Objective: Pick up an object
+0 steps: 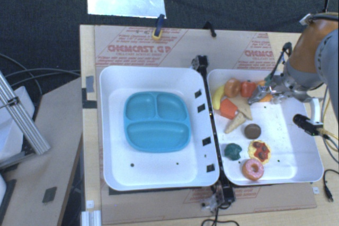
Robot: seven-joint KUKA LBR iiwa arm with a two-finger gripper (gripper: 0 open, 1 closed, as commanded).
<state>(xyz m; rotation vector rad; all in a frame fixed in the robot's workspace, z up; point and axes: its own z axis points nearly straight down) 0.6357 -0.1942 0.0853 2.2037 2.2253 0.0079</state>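
Toy tomato (pixel 248 88) at 12 o'clock in right bin (pixel 296 166); gripper (pixel 260 95) at its 3 o'clock, finger state indeterminate.

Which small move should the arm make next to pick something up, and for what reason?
Probably a short descent. The end effector hovers in the right bin, near the red toy and orange toy in the upper cluster, with nothing visibly between its fingers. Lowering onto the red toy seems the nearest chance for a grasp.
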